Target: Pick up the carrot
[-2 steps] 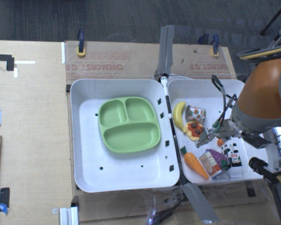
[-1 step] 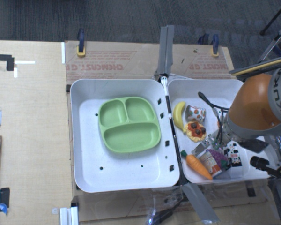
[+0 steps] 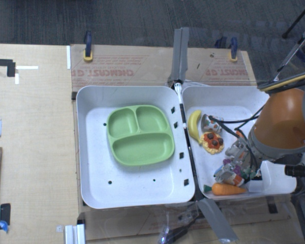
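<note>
Hovering gripper (image 3: 233, 174) sits just at 12 o'clock of the carrot (image 3: 227, 189) in the right bin (image 3: 277, 188); finger opening apparently cluttered, cannot tell.

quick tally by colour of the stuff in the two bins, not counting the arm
green: 1, the divided plate in the left bin
yellow: 1, the banana
orange: 1, the carrot
multicoloured: 1, the pizza slice
total: 4
</note>
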{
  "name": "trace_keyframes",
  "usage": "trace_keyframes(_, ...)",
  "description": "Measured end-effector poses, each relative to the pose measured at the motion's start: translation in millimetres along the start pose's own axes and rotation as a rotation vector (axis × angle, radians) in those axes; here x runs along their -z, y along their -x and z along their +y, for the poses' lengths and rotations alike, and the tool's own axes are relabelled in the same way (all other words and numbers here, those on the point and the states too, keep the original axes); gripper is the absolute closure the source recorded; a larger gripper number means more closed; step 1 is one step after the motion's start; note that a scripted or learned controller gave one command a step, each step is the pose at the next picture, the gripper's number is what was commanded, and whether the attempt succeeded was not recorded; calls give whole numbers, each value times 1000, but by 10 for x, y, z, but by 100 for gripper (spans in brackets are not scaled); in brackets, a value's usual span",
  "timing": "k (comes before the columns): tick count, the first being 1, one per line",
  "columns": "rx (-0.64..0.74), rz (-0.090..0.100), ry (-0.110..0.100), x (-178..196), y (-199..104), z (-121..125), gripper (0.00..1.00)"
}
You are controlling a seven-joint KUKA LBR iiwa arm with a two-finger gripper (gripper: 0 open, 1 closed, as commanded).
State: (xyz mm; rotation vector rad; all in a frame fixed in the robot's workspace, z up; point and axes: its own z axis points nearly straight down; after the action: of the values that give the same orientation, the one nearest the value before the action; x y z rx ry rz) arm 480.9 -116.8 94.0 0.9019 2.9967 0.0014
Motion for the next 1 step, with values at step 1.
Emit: trace_keyframes(1,-7,6,0,84,-4,-8,100)
